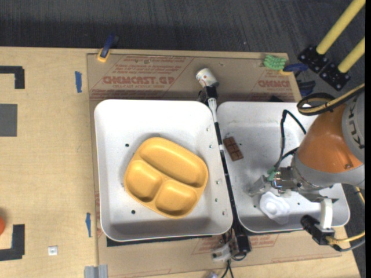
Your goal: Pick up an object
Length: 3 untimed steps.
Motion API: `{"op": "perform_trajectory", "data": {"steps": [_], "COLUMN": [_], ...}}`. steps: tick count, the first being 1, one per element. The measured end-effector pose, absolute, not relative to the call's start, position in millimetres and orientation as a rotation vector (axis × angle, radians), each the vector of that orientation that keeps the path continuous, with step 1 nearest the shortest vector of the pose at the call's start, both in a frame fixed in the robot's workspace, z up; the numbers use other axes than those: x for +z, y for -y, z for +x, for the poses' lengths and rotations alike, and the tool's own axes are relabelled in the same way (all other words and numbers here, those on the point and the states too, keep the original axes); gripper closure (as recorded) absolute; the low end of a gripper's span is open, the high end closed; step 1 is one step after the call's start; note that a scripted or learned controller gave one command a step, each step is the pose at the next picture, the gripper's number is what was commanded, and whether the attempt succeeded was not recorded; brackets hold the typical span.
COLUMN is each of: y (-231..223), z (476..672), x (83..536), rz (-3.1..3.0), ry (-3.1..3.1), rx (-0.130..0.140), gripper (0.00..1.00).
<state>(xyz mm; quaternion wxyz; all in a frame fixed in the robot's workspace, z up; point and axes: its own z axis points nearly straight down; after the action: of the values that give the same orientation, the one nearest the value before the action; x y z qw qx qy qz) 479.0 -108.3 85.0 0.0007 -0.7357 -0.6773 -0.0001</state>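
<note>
Progress on the pick looks early to middling, judged from how things lie. Two white bins sit side by side on the bench. The left bin (110,155) holds a yellow divided tray (166,175), lying flat near its middle, tilted a little in plan, well apart from the arm and untouched. The right bin (255,120) holds a small brown block (233,148) near its left wall, close to the divider between the bins, and a white object (277,207) low in the bin, toward its front edge.

The arm (330,149) reaches in from the right, its orange band over the right bin, and its wrist hangs low over that bin. The gripper (272,184) sits just above or beside the white object, with metal parts and cables crowding the spot. Whether it is spread or closed cannot be told from this angle, and nothing can be seen clamped in it, so no hold can be claimed.

The likely target is the white object, since the gripper is right beside it; the brown block lies a short way off, up and to the left. What seems done: the arm is over the right bin and down near the bin floor. What is left: a firm closing on something, then a lift clear of the bin. Nothing is raised off the bin floor as far as can be seen.
</note>
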Motion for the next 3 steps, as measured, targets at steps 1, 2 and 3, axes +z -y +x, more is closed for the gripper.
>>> {"op": "perform_trajectory", "data": {"steps": [1, 2, 3], "y": [107.6, 107.6, 107.6], "z": [480.1, 480.0, 480.7], "x": [94.9, 94.9, 104.6], "rz": [-2.311, -2.311, -2.313], "ry": [2.127, 2.127, 2.128], "rx": [-0.005, -0.004, -0.006], "gripper": [1.00, 0.00, 1.00]}}
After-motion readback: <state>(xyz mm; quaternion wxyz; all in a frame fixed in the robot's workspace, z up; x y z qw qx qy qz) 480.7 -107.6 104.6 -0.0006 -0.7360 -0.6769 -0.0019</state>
